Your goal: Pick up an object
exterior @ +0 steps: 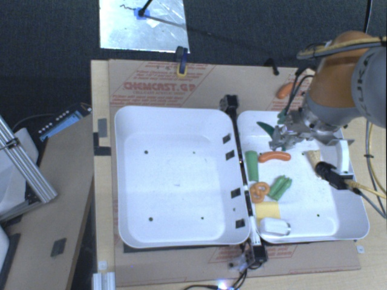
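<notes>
You are looking down at a slant on a tabletop [151,80] that carries two shallow white bins side by side. The left bin [175,174] fills the middle of the frame. The right bin [314,210], in the right half of the frame, holds a scatter of small toys.

The arm [344,77] comes in from the upper right, and its end effector [284,136] hangs low over the upper part of the right bin. How far its grasping parts are spread cannot be told from this angle, and nothing can be seen caught in it.

The step in hand looks like the approach: the end effector is lined up above a target and the grab is not yet made.

The nearest toy is an orange sausage [274,157], lying flat just below the end effector in the frame, close but apart from it. A dark green leaf [265,127] lies just to its left. Further down the frame, along the left wall of the right bin, sit a green stick [252,165], an orange ring [259,190], a ridged green piece [280,187], a yellow block [268,209] and a white lump [275,226].

Your next move, by this reading, is a short drop toward the lower left onto the sausage, then a close across its narrow width and a lift.
</notes>
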Controlling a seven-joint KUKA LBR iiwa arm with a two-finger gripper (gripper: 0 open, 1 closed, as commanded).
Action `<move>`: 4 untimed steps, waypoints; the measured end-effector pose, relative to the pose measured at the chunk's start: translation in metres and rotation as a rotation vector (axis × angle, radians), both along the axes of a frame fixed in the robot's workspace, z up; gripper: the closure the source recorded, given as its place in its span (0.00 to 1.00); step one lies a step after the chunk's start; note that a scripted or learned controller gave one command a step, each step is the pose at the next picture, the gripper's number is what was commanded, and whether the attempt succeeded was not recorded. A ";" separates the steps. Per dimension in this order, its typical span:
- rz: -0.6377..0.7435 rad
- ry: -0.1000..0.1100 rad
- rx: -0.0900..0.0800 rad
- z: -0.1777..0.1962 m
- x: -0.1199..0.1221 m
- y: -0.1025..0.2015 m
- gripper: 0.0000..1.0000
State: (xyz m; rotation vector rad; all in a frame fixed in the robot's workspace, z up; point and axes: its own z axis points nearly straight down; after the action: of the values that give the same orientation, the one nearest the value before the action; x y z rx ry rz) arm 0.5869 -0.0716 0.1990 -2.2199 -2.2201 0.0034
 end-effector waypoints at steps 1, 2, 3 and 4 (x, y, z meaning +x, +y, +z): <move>-0.001 -0.023 -0.007 0.142 0.029 -0.050 1.00; 0.011 0.007 0.005 0.024 0.004 0.043 1.00; 0.000 -0.013 -0.002 0.101 0.012 0.014 1.00; 0.005 -0.001 0.000 0.039 0.046 0.022 1.00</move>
State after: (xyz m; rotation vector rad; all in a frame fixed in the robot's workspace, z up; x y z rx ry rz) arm 0.6331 -0.0496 0.2381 -2.2146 -2.2267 0.0019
